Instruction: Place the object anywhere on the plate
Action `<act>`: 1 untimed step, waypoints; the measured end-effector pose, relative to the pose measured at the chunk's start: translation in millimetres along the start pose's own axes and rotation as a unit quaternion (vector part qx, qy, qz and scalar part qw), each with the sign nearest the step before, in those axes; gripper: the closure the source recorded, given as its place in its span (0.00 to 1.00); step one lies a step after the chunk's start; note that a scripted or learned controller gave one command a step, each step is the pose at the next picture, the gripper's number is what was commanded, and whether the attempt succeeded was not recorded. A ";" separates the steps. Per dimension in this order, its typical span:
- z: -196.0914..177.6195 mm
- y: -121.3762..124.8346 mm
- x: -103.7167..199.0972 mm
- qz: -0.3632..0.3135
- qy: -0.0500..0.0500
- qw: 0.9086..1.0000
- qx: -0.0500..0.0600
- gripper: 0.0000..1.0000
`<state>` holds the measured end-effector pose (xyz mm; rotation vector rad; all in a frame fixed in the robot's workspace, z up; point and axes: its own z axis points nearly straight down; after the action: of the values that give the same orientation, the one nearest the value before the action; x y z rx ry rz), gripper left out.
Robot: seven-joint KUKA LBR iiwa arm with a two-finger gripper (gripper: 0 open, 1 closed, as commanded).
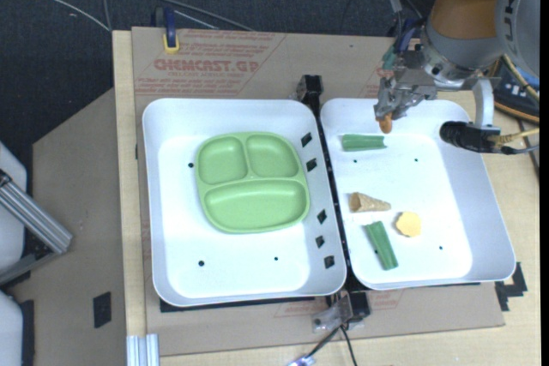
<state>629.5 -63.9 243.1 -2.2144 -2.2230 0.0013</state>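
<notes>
Right bin (pixel 480 210): green strip (pixel 363 142) just below tool (pixel 385 120).

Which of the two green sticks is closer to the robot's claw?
The green stick at the top of the right bin, lying sideways just under the gripper. The other green stick lies near the bottom, beside the yellow piece.

Printed text: "CHEMCAST GP", red capitals, last letters unclear
Surface: flat brown paper-faced board (pixel 257 56) under the two bins
Position: upper centre of frame
Further print: repeated fainter red lines, illegible
Other markings: none legible
</notes>
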 end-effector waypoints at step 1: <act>13.3 -18.6 52.4 -0.001 0.001 1.000 0.001 1.00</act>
<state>610.7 -11.5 230.1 -2.2116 -2.2231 0.0017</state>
